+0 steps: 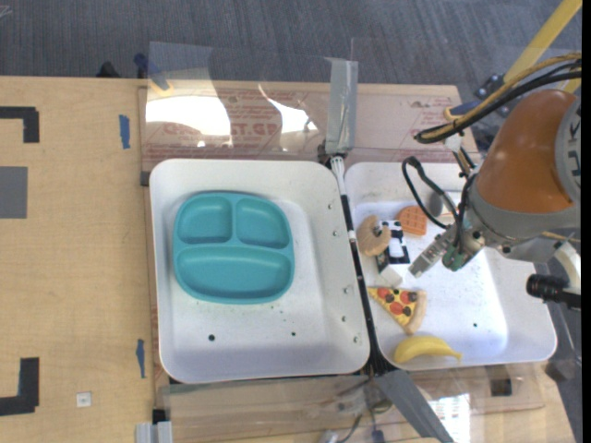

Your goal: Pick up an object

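Toy food sits clustered at the left side of the right bin (517,335): a pizza slice (399,304), a banana (425,348) nearer, a waffle (413,221) and a round cookie-like piece (373,235) farther back. They look like light, stiff plastic, likely slick. The gripper (427,258) hangs just right of the cluster; whether it is spread or closed I cannot tell, and nothing visibly sits in it. I'd pinch the pizza slice across its narrow width.

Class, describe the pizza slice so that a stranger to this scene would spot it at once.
Look in the right bin, along its left wall. The pizza slice lies there, above the banana. It alone is a wedge with red topping and dark spots.
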`<state>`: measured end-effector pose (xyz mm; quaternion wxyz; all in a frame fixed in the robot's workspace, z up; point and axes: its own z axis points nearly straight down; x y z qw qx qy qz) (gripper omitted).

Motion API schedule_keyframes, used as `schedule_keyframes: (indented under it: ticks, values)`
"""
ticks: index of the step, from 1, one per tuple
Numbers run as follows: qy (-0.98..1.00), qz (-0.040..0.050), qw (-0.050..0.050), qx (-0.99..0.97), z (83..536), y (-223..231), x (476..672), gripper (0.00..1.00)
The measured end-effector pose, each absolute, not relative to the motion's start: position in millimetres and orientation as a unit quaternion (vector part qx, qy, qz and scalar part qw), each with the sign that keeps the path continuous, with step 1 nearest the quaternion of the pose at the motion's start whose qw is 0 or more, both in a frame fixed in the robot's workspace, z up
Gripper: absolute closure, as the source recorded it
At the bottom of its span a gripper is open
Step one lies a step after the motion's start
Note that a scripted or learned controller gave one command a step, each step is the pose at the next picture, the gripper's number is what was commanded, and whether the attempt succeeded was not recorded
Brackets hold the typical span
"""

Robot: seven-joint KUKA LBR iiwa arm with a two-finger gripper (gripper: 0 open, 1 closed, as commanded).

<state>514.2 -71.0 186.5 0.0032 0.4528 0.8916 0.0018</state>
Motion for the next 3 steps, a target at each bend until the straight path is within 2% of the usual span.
schedule_keyframes:
  ticks: [1,2,3]
  values:
    - [0.81,0.0002,-0.001,0.587,192,-29,479.6,1.0]
    - [0.962,0.001,0.004,0.273,242,-2,481.2,1.0]
    - [0.92,0.0007,0.001,0.392,232,68,479.7,1.0]
